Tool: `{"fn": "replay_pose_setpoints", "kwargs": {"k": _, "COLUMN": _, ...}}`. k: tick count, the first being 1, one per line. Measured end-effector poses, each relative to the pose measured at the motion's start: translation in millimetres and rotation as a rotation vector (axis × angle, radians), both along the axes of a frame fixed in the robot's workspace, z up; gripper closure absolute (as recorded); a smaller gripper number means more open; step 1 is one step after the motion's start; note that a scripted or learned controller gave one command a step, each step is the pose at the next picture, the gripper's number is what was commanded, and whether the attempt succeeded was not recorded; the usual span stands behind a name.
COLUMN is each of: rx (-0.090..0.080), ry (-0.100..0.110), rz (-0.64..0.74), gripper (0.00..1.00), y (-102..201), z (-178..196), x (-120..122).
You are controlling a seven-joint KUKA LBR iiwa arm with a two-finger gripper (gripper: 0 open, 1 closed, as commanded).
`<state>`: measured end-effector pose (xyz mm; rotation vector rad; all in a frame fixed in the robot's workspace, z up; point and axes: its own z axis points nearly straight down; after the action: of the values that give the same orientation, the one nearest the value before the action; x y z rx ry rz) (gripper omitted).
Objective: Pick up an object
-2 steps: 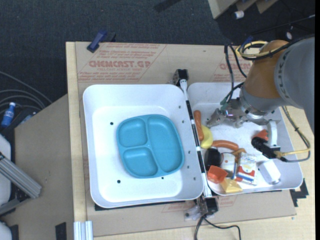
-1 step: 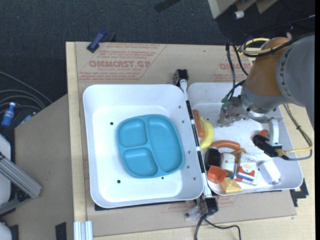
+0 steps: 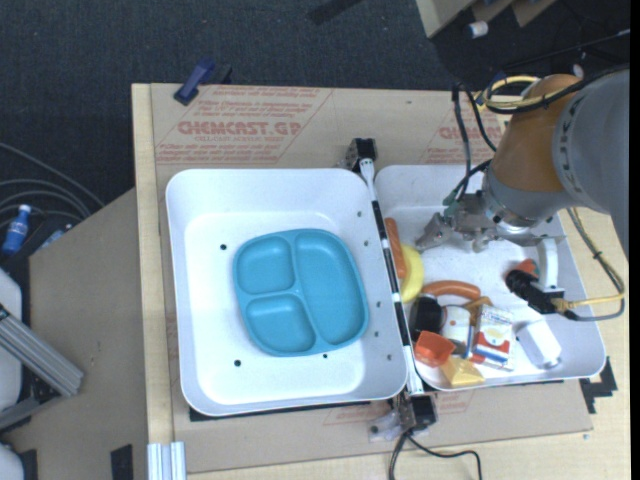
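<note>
My gripper [image 3: 452,232] hangs low over the back half of the right bin [image 3: 420,183], under the grey arm with its orange band [image 3: 528,138]. It sits just above the bin floor, a little behind the pile of objects. Closest to it are a yellow rounded piece [image 3: 409,272] and a thin orange strip [image 3: 393,238] lying against the bin's left wall. A curved red-orange piece [image 3: 452,290] lies just in front of the gripper. Nothing visibly sits in the gripper.
The front of the right bin holds a black object [image 3: 427,316], an orange block [image 3: 434,348], a yellow wedge [image 3: 463,372], a white and red box [image 3: 491,346] and a white piece [image 3: 541,343]. The left bin [image 3: 200,268] holds a blue divided plate [image 3: 298,290]. Cables run along the right side.
</note>
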<state>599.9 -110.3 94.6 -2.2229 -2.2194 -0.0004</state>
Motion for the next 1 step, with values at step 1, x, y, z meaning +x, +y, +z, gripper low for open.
{"fn": "replay_pose_setpoints", "kwargs": {"k": 1, "rx": 0.0, "ry": -0.001, "rz": -0.001, "gripper": 1.0, "y": 0.3, "z": 10.1, "x": 0.5}}
